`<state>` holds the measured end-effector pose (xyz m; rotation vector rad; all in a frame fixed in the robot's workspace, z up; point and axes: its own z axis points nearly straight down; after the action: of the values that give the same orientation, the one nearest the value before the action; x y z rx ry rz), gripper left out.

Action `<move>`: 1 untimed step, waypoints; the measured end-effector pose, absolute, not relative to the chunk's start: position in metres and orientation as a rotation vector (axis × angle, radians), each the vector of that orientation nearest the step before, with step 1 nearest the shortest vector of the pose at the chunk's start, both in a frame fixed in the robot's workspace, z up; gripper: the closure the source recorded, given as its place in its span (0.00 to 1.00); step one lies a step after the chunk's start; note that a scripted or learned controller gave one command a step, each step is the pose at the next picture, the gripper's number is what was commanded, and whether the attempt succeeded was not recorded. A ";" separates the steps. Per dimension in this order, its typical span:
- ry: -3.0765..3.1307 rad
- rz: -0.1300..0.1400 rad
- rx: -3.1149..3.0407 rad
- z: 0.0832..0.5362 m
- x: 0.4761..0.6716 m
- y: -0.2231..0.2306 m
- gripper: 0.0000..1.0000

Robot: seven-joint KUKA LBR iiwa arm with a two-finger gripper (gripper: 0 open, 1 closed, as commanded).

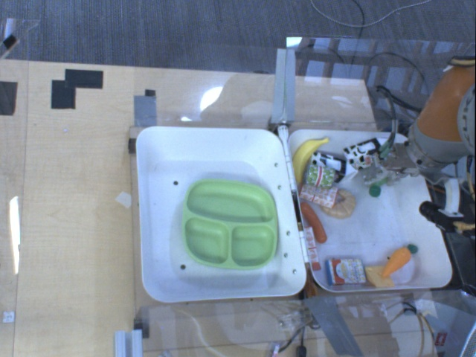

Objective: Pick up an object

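**Visitor:** Nearest the camera, what lies along the front edge of the right bin (439, 277)?

**Technician:** Two items. A small carton (346, 271) with a red and white face lies flat at the bin's 7 o'clock. A toy carrot (396, 259) lies tilted at 5 o'clock, green top pointing up and away, its tip resting over a yellowish piece (378, 276).

**Visitor:** And the rest of that bin?

**Technician:** A banana (304, 155) curves along the left wall at 10 o'clock. Just beside it, a printed packet (320, 184) sits partly over a round tan cookie (342, 204). A red sausage (313, 222) lies at 8 o'clock, close to the left wall. A black-and-white spotted item (362, 155) sits at 12 o'clock, and a small green ball (375, 192) rests a little past centre toward 1 o'clock.

**Visitor:** Left bin (152, 222)?

**Technician:** One green divided plate (229, 222), three compartments, set flat near the middle.

**Visitor:** Where is the arm (446, 117)?

**Technician:** It enters from 3 o'clock. The orange band is above the right bin's far right corner, and the gripper (378, 171) hangs low over the 1 o'clock zone, between the spotted item and the green ball.

**Visitor:** Does it have hold of anything?

**Technician:** Cannot tell. The tip is small and cluttered from this angle, so neither its opening nor any contact with the nearby items can be read.
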<state>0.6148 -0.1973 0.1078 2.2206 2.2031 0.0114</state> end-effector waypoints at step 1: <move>2.289 0.009 2.141 0.214 0.634 -0.134 1.00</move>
<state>0.6342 -0.1344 0.2144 2.1411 2.2888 0.0087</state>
